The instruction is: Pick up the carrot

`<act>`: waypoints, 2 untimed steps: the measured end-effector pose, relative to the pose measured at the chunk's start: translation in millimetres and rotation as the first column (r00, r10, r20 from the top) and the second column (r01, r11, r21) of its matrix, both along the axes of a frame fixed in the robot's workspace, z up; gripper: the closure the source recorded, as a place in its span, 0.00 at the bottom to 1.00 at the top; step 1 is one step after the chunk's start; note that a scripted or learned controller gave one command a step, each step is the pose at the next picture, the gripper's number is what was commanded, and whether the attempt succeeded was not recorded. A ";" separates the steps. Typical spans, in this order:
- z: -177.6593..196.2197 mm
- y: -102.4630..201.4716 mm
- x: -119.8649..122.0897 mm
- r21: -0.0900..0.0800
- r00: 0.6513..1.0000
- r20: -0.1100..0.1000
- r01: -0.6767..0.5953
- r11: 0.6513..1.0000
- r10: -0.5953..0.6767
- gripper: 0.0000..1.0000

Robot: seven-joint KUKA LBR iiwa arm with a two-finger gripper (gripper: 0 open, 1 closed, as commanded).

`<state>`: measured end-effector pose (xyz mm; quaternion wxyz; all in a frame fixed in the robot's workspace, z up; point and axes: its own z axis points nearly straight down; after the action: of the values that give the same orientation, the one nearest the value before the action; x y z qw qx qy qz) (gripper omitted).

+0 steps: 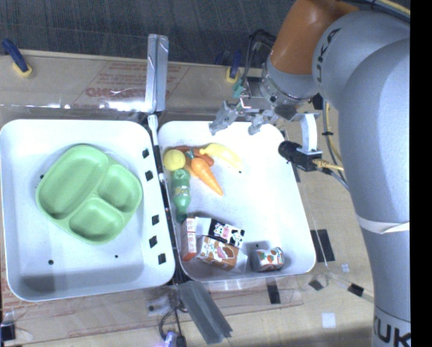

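I am at the start of this job: the carrot [205, 175] is not yet in my grasp, and the whole reach, close and lift is left to do. My fingers [239, 117] hang over the far edge of the right bin [292, 215], spread apart with nothing between them, and the carrot lies well short of them, down in the bin's far-left part. It rests at a slant, thick end toward the far-left corner and tip pointing toward the bin's middle. It is crowded: a banana [223, 152] lies just beyond it, touching or nearly so, a lemon [174, 159] sits just beside its thick end, and a green bottle [180, 188] lies along the left wall next to it. I judge that I must come down toward the near-left from where I am and line my fingers across the carrot's body, closer to the tip where there is bare floor on both sides, or I risk catching the banana instead. Along the near edge sit small cartons [216, 248] and a can [269, 258], well apart from the carrot and no trouble. The left bin [28, 266] carries a green tray [89, 192], which plays no part here.
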<state>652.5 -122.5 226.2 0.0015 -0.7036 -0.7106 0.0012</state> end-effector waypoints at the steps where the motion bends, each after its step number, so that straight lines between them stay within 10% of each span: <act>1: -101.7 26.4 -25.9 0.001 0.958 0.001 -0.287 0.958 0.287 0.00; 2: -77.9 25.5 -54.1 0.001 0.940 0.001 -0.342 0.940 0.342 0.00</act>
<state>598.4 -97.0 148.3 0.0014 -0.5697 -0.8219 0.0007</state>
